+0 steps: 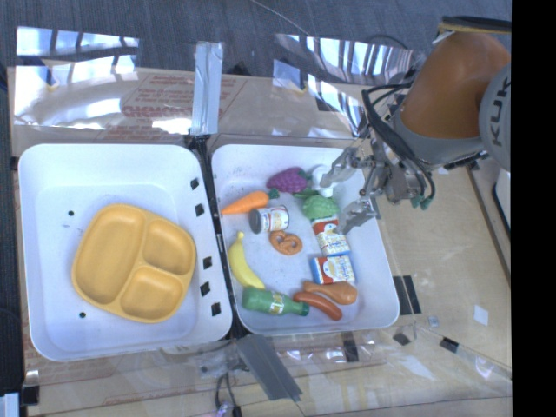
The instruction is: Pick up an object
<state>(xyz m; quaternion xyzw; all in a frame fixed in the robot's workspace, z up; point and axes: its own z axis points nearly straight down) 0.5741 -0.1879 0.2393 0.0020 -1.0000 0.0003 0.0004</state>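
Note:
The right bin [382, 268] holds several toy foods: purple grapes [289, 180], a carrot [246, 202], a small can [269, 220], a pretzel [286, 243], a banana [243, 263], a green bottle [274, 302], a sausage [323, 301], two small cartons [331, 252] and a green leafy vegetable [320, 205]. My gripper [347, 194] hangs over the bin's upper right part, just right of the green vegetable. It is open, and nothing sits between its fingers.
The left bin [52, 172] holds a yellow divided plate [133, 261]. A cardboard sheet with a grey tape strip [207, 85] lies behind the bins. The arm's orange band [452, 85] and its cables hang over the right bin's far right corner.

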